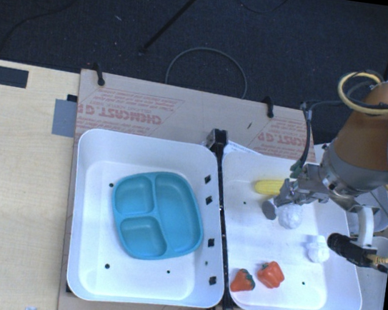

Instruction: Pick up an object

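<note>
Looking down on the two bins, we've got the gripper [280, 203] low in the right bin [345, 303], right over a small cluster of stuff. Honestly we can't tell how its business end is set; it's too dark and blurry down there, and nothing is visibly caught in it.

The likely target is the white round object [290, 217], touching or just below the tip at about 5 o'clock from it. The yellow banana-like piece [268, 187] sits at 11 o'clock, just beside the tip.

What could go wrong: with two things crowding the tip, a close could pinch both, or nudge the round one so it rolls off toward the bin wall (round plus smooth plastic floor is never fun). Coming in slightly off-centre would likely just shove it.

Other bits: a second white piece [317, 250] at 4 o'clock from the gripper, an orange pepper-like toy [271, 274] and a red one [242, 281] down at 6 o'clock, well apart. The left bin [97, 172] holds a blue divided plate [157, 214], out of the way.
</note>
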Motion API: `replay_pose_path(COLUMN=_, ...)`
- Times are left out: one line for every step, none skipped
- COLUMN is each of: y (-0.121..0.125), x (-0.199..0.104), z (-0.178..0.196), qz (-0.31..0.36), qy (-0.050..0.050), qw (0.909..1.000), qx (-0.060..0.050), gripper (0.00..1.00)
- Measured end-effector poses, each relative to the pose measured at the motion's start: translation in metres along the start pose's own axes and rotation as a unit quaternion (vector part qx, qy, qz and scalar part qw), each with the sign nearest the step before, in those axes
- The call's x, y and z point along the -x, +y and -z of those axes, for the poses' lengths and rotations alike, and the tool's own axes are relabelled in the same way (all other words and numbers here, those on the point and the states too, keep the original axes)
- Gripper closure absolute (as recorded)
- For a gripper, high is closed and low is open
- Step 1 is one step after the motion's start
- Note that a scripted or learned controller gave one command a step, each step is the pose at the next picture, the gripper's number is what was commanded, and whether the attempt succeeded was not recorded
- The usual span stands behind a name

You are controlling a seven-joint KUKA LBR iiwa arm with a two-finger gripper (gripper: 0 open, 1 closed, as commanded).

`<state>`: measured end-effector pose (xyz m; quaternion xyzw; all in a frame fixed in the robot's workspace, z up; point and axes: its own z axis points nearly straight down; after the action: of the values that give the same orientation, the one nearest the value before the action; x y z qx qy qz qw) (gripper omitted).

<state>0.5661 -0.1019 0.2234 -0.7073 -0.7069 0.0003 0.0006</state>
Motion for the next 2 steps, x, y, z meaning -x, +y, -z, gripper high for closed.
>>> replay_pose_path(y=0.005, x=-0.049, z=-0.010, qz=0.002, qy=0.001, qw=1.0000, qx=-0.001, gripper=1.00)
replay_pose_path(y=0.013, x=-0.101, z=0.002, qz=0.002, qy=0.001, qw=1.0000, qx=0.000, gripper=1.00)
